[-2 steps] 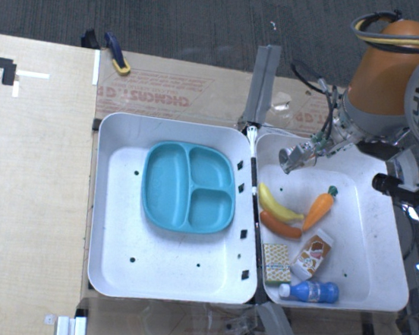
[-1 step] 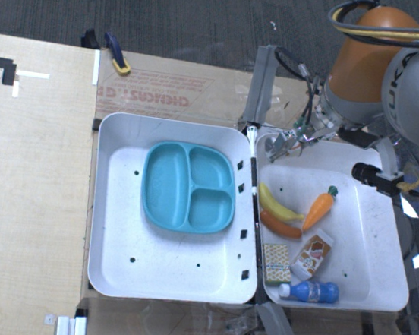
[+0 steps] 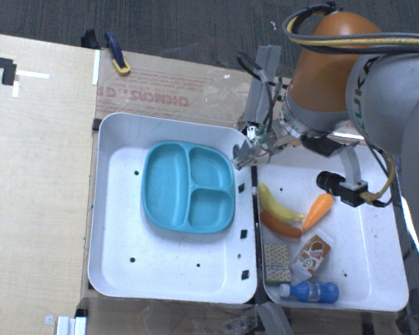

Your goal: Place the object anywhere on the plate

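blue bottle (image 3: 314, 292) beside snack packet (image 3: 311, 255)

The blue plate (image 3: 189, 188) looks like smooth, matt plastic. Both white bins (image 3: 112, 211) look like smooth, slightly shiny plastic. The bench (image 3: 29, 139) is pale wood with a flat, dull top. The banana (image 3: 279, 205) and carrot (image 3: 318, 212) look like shiny plastic toys. The arm (image 3: 404, 81) is smooth grey with a glossy orange band (image 3: 333, 56).

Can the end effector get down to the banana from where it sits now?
Probably yes. The end effector sits above the divider between the bins, and the banana lies uncovered in the right bin, though an orange sausage and a carrot crowd it.
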`<action>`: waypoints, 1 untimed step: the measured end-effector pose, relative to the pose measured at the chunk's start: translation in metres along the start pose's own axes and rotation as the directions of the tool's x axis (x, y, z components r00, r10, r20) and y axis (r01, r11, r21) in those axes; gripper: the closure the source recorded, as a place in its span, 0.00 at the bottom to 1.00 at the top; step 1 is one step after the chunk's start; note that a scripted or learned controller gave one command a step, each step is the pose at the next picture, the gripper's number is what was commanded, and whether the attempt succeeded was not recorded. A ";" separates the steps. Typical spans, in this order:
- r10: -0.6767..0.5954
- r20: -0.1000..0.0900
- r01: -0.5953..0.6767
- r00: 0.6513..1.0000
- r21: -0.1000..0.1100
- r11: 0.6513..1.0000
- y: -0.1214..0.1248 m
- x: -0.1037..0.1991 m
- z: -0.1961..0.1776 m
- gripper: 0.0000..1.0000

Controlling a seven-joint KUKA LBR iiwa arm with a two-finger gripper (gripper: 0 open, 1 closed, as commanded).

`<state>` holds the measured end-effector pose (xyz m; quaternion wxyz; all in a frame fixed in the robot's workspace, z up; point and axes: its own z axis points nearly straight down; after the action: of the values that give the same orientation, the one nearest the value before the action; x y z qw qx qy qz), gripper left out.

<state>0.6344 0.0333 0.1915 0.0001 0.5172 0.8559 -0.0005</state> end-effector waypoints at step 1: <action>-0.219 0.000 0.219 0.976 0.000 0.976 0.017 0.046 0.000 1.00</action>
<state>0.6282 0.0820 0.1913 0.0000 0.4197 0.9077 -0.0006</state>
